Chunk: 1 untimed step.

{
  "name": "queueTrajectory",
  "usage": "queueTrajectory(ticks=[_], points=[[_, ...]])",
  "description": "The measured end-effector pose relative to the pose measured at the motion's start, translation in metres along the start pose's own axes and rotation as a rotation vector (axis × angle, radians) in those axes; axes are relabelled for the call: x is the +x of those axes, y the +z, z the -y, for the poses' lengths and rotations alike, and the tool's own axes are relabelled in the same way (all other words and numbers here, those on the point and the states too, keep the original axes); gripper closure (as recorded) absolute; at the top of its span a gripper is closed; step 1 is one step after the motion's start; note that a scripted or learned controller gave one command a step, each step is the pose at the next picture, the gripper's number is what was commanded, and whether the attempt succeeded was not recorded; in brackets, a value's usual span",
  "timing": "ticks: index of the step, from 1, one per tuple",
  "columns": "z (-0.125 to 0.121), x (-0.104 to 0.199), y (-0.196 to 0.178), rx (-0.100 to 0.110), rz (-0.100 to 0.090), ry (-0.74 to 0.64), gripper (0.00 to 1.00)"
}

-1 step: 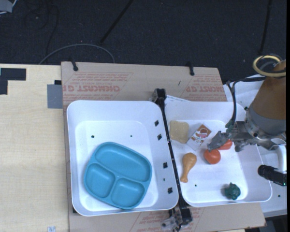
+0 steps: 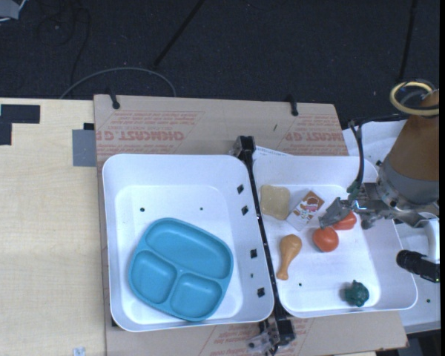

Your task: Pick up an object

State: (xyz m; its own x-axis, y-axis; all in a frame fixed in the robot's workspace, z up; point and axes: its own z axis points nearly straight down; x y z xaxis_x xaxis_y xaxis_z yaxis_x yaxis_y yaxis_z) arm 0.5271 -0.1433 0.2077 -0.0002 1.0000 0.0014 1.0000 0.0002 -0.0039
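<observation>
Pincer (image 2: 340,215) first: from my console I see it low over the right bin (image 2: 400,302), its grey fingers reaching in from the right, but I cannot tell from this angle whether they are spread or closed, nor whether anything sits between them. A small red piece (image 2: 346,222) lies right at the tips, partly hidden by the metal.

Sweeping from the left: the left bin (image 2: 133,176) carries a blue divided plate (image 2: 180,269), lying flat toward its lower half. Past the dark divider between the bins, the right bin holds a pale beige block (image 2: 275,201) near its upper left corner. Just below that is a tan drumstick-shaped toy (image 2: 288,254), tilted with its narrow end down. Beside the beige block lies a small white and red packet (image 2: 307,208). A red tomato-like ball (image 2: 325,239) sits just under the pincer tips. Farther right and lower, a dark green lump (image 2: 357,294) rests alone near the bin's lower right corner. Both bins stand on the desk (image 2: 37,236).
</observation>
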Motion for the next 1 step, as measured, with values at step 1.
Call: queueTrajectory(ticks=[1], points=[[-0.0085,0.0040,0.0563,0.005,-0.001,0.000,0.00]])
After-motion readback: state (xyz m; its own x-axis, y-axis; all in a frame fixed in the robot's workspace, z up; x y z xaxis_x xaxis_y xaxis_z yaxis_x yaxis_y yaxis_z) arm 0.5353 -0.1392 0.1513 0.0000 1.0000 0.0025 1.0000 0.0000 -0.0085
